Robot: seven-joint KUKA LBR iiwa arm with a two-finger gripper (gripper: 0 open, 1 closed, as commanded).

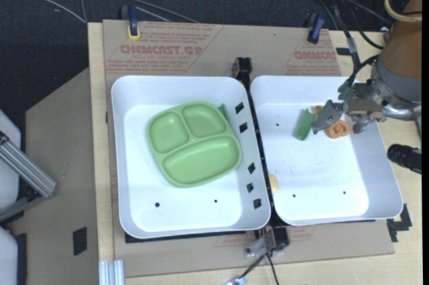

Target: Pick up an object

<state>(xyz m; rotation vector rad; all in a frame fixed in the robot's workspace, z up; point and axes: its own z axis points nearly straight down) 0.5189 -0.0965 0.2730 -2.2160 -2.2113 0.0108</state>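
In the right bin (pixel 322 200), near its far side, lie a small green block (pixel 305 124) and, just to its right, a small orange piece (pixel 338 130). My gripper (pixel 328 117) hangs over the gap between the two, partly covering the orange piece. The arm (pixel 402 69) comes in from the right above the bin's far right corner. A green divided plate (pixel 194 143) lies flat in the middle of the left bin (pixel 181 210).
A small yellow bit (pixel 273 184) sits at the right bin's left wall, by the divider between the bins. Black clips (pixel 242 67) hold the bins at the far and near ends. Cables run across the floor behind the bench.
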